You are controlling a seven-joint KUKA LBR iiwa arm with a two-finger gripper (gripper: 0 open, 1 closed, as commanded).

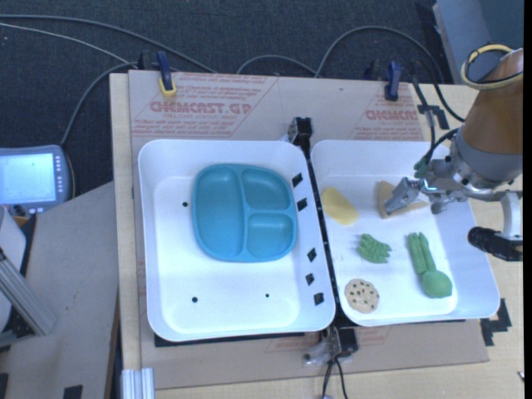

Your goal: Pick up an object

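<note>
One bench [208, 106], brown board, clamped at the back by two blue clips. Two shallow white bins side by side: left bin [166, 306] and right bin [474, 293]. One grey arm [499, 131] with orange band, reaching in from the right over the right bin. One blue sectioned plate [245, 213], three compartments, lying flat in the left bin. In the right bin, five small items: one green stalk-shaped piece [426, 264] near the right wall, one yellow lump [339, 206] by the left wall, one tan wedge [386, 196] at the back, one leafy green piece [374, 248] mid-bin, one speckled cookie [362, 295] at the front. One gripper [405, 198] low over the tan wedge, touching or just above it; fingers' spread impossible to tell.
</note>
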